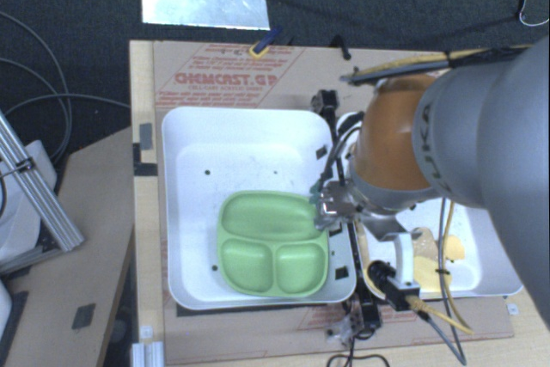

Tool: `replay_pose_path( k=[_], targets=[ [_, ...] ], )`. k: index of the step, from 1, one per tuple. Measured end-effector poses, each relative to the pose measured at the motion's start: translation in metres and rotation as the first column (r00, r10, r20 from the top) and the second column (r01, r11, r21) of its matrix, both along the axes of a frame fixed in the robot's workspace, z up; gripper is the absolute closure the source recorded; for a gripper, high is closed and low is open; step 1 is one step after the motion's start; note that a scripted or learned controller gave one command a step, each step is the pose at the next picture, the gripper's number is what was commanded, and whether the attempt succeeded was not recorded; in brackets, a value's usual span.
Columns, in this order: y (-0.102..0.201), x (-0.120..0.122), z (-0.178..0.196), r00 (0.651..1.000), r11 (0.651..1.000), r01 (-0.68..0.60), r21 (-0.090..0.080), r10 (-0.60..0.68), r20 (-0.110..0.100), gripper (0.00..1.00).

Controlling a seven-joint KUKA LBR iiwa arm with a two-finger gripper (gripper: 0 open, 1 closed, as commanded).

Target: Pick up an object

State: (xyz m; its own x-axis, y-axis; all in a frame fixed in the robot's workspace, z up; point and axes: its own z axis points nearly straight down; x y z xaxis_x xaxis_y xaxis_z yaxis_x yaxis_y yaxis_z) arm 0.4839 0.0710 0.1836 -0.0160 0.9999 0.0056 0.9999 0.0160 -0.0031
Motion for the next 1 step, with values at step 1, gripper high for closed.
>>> replay_pose_path(
  k=[1],
  targets=[
    [-0.0765,0.0351,0.1129,1.000,1.000,0.020,-0.008,-0.019,0.018,1.00]
  ],
)
